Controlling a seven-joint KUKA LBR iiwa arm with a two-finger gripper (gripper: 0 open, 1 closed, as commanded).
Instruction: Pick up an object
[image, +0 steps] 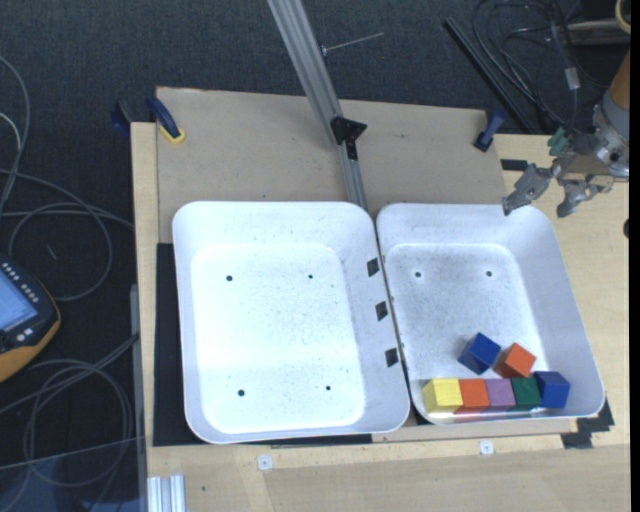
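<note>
Several coloured blocks lie at the near edge of the right bin (560, 270): a row of yellow (443, 393), orange (473, 393), purple (499, 392), green (525, 391) and dark blue (552, 388) blocks, with a blue block (480, 352) and an orange-red block (517, 359) just behind them. My gripper (544, 200) hovers above the far right corner of that bin, well away from the blocks. Its two fingers are spread apart with nothing between them.
The left bin (190, 300) sits beside the right one on the wooden bench. A metal pole (320, 90) runs diagonally from the top to the gap between the bins. Blue clamps (165, 118) grip the bench's far edge. Cables lie on the floor at left.
</note>
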